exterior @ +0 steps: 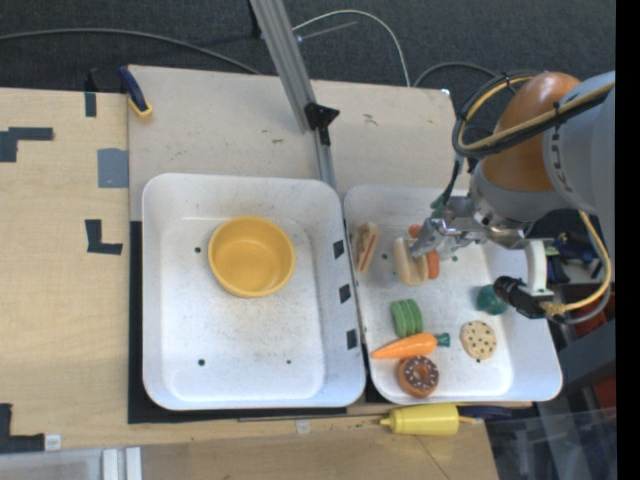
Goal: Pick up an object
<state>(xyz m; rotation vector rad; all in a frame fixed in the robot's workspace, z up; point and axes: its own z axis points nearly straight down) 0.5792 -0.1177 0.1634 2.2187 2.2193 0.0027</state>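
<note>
Two white bins sit side by side on the tabletop (230, 118). The left bin (170, 368) holds a yellow bowl (251, 256), upright, a little left of and beyond its centre.

The right bin (520, 383) carries the small toy foods. At its far left lies a hot dog (365, 245), close to the wall shared with the left bin. Right of it, a pale bun piece with a red strip (412, 261) lies just below the claw (432, 234). Nearer the front, a green ridged piece (406, 317) sits in the middle, and touching its near edge an orange carrot (405, 347) lies crosswise with its green top pointing right. Just in front of the carrot is a chocolate donut (418, 375). To the right of the carrot is a chip cookie (479, 340), and beyond that, near the right wall, a small dark green item (491, 299).

The arm (545, 158) comes in from the right over the right bin's far side, its orange band uppermost. The claw hangs low over the bun piece, touching or nearly touching it; whether it is clenched or released, I cannot tell, as the metal parts blur together there.

Outside the bins, a yellow mustard bottle (424, 420) lies on its side against the right bin's near edge. A grey pole (285, 48) slants down from the far side to the gap between the bins.
</note>
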